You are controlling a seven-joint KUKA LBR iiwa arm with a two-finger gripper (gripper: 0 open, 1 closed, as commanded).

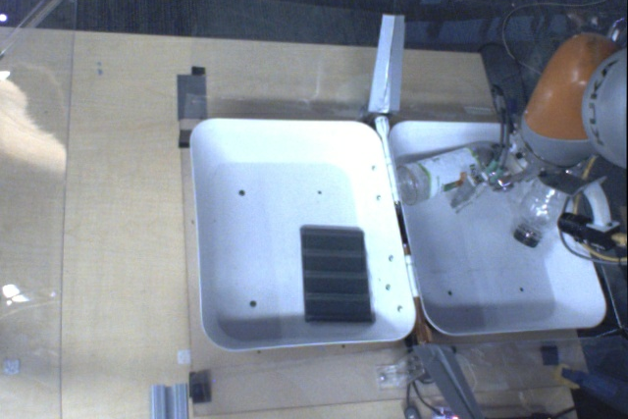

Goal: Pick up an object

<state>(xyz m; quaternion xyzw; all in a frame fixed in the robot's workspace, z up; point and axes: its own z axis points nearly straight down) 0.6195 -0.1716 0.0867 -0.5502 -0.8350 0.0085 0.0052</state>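
The gripper (502,174), whose state I cannot tell, hangs over the right bin (491,294), touching 1 clear bottle (437,176); another bottle (537,214) lies just beside. Left bin (255,162) holds 1 black block (336,275).

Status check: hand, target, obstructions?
Hand low in right bin, grip unclear. Clear bottle lying beside it. Black ridged block in left bin.

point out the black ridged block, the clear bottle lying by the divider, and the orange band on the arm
black ridged block (337,274), camera view, middle of its ridged top
clear bottle (424,179), camera view, on its body
orange band (559,98), camera view, its rounded upper surface
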